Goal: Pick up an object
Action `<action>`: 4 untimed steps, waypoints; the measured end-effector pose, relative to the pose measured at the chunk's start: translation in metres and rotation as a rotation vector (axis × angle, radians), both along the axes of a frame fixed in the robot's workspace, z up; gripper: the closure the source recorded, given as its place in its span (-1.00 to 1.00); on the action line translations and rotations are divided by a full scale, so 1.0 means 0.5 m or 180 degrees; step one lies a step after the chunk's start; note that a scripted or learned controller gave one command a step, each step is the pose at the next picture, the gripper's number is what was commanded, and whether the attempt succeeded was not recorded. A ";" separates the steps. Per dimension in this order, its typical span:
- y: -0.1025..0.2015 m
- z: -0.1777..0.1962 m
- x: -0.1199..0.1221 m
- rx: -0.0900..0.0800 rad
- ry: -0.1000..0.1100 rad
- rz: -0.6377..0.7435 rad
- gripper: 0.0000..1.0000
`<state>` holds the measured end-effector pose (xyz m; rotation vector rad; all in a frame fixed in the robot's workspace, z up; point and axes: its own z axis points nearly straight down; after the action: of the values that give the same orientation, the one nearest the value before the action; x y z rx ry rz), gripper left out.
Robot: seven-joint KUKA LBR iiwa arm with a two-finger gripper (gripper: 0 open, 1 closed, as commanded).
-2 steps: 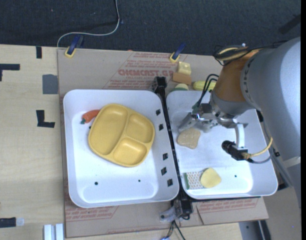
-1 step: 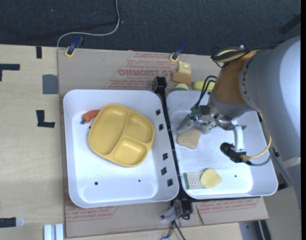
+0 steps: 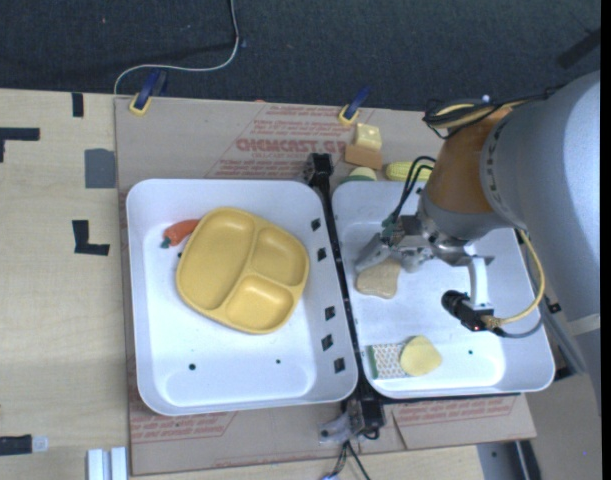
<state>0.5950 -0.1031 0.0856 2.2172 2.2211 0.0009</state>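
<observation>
In the right bin lies a beige, bread-like piece close to the left wall. My gripper hangs directly over its upper edge, touching or nearly touching it, and the arm's grey body with its orange band rises behind. A round yellow piece lies near the same bin's front edge, beside a small green-speckled pad. The left bin holds a yellow divided plate, with an orange carrot-like piece tucked at its upper left.
Behind the right bin, on the cardboard, sit a tan block, a small green-white item and a yellow item. A black divider runs between the bins. A cable with a black connector hangs off the wrist.
</observation>
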 end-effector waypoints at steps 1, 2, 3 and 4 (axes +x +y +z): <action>0.007 0.000 -0.001 -0.0002 0.0002 -0.0002 -1.00; -0.009 -0.001 0.021 0.0009 0.0007 -0.0001 -1.00; 0.017 -0.001 0.017 0.0001 0.0005 0.0000 -1.00; 0.017 0.019 0.017 0.0003 0.0006 0.0002 1.00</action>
<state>0.6036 -0.0945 0.0950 2.2179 2.2232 -0.0002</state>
